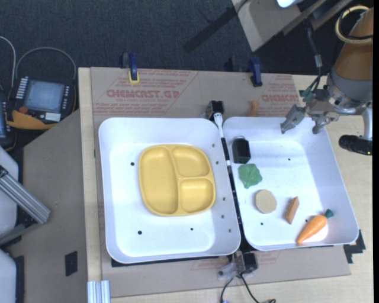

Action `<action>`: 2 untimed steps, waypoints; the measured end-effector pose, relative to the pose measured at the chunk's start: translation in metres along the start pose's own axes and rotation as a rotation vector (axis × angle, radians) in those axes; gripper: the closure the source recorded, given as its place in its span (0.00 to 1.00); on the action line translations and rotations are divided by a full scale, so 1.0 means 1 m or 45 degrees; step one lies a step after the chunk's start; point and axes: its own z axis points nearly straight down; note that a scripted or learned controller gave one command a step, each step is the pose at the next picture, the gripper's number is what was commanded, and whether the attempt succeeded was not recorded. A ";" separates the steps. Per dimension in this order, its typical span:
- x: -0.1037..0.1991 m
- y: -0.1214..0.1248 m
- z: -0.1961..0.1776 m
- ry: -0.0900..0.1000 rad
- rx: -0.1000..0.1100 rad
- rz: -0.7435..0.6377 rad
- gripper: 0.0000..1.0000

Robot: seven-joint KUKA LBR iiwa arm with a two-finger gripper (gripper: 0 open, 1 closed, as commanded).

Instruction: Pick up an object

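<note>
My gripper (pixel 305 121) is grey under my orange band (pixel 353 57); both bins (pixel 112 177) are white; left of the green piece (pixel 249 174) lies a yellow plate (pixel 176 179); right of it, an orange carrot (pixel 312 228), a tan disc (pixel 265 201).

The scene was brightly and evenly lit from above, and the two white bins (pixel 118 237) came out nearly blown, their rims glaring. A strong light source (pixel 288 3) burned white at the top edge. Shadows were soft: a faint grey one lay along the upper inside wall of each bin, and the yellow divided plate (pixel 176 179) cast only a thin one. The dark floor stayed dim. Focus was fair in the middle, slightly soft and grainy toward the corners.
</note>
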 end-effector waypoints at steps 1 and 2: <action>0.001 0.003 -0.010 -0.004 -0.020 -0.004 0.00; 0.002 0.001 0.054 -0.001 -0.011 -0.004 0.00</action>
